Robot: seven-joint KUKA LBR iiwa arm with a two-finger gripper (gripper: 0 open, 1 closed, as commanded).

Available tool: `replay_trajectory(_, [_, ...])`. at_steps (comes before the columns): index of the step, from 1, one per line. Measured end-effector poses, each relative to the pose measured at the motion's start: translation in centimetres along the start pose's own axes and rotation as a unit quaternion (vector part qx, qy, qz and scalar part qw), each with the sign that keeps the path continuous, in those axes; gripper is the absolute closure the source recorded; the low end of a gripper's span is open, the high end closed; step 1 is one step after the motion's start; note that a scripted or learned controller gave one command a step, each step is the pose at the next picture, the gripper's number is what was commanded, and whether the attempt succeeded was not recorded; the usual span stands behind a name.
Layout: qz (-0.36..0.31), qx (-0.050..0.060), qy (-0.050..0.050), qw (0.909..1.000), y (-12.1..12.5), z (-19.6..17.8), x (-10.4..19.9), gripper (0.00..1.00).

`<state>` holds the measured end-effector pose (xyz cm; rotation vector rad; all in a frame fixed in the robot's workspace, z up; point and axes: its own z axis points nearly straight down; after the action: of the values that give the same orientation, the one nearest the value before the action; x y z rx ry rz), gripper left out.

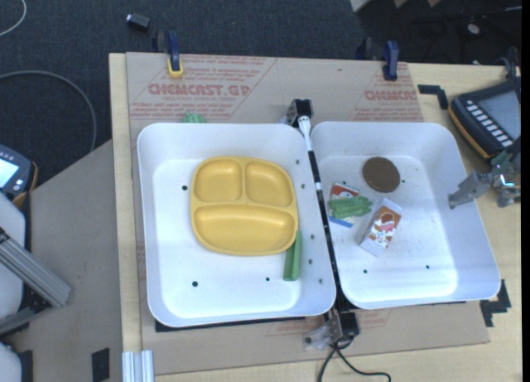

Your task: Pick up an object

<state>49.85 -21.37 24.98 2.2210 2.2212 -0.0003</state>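
Note:
In the right bin (439,277) lie a brown round disc (381,174), a green and red packet (348,205) and a small white packet with a red picture (382,226). The left bin (166,281) holds a yellow divided plate (243,205), and a green stick (291,261) lies against the plate's lower right edge. My gripper (489,188) sits at the right bin's right rim, well to the right of the packets and the disc. It touches none of them and nothing shows in it.
A black divider strip (317,198) runs between the two bins. Blue clamps (173,50) (391,59) hold the board at the back. A black and yellow handheld device (489,119) lies at the far right, just behind the gripper.

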Motion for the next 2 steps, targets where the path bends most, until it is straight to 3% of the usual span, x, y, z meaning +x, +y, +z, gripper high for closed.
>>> replay_trajectory(1, [-0.001,-0.002,-0.001,1.0,-1.9,-8.8,1.4,0.0])
replay_trajectory(2, [-0.002,-0.009,-0.003,1.0,-1.9,-29.5,3.5,0.0])
